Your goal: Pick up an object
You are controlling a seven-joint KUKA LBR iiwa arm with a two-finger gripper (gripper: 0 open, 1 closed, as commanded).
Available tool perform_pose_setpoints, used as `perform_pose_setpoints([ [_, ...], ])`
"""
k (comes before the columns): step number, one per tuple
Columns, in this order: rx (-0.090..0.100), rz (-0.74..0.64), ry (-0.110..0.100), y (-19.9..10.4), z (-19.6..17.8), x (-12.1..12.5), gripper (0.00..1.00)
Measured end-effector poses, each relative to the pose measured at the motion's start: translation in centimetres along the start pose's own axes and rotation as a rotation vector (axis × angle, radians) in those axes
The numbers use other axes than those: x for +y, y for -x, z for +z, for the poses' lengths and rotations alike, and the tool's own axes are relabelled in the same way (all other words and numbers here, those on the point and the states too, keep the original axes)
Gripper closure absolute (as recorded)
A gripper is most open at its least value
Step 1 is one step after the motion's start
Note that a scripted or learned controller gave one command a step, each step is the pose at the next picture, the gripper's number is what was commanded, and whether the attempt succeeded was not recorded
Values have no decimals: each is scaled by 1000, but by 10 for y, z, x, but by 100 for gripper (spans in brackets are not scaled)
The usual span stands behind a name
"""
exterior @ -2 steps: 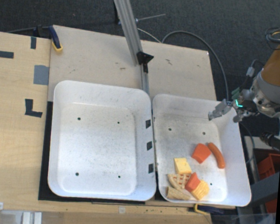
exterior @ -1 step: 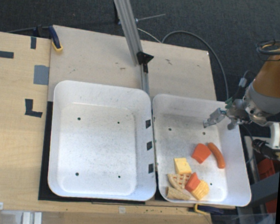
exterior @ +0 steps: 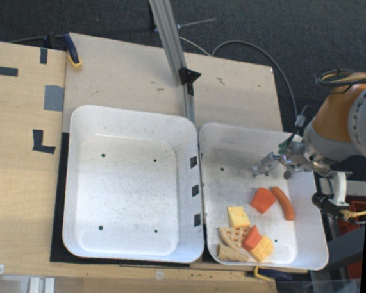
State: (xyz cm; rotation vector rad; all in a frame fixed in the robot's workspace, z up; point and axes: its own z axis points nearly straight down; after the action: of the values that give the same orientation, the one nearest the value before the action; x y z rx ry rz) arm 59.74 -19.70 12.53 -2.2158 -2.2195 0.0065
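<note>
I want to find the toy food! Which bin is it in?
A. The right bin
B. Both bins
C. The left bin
A. The orange block, the orange sausage, the yellow block and the waffle pieces all lie in the right bin, near its front.

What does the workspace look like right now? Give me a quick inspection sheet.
Surface: wooden bench bearing left bin and right bin, side by side.
Job's things: all in the right bin's near half: orange block, orange sausage-shaped piece, yellow block, and a cluster of waffle-like pieces with a red-and-yellow piece.
Clutter: grey tape marks on the bench, blue-yellow clamp.
Grippers: gripper over the right bin's far part, above the orange block, holding nothing.
Cables: black cable arching behind the bins.
Surroundings: dark carpet, slanted metal pole.
</note>
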Motion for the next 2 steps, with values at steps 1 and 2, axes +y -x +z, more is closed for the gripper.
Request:
perform_pose_setpoints([
  [1, -2, 0, 5, -1, 39, 0, 0],
  [2, -1, -1, 5, -1, 27, 0, 100],
])
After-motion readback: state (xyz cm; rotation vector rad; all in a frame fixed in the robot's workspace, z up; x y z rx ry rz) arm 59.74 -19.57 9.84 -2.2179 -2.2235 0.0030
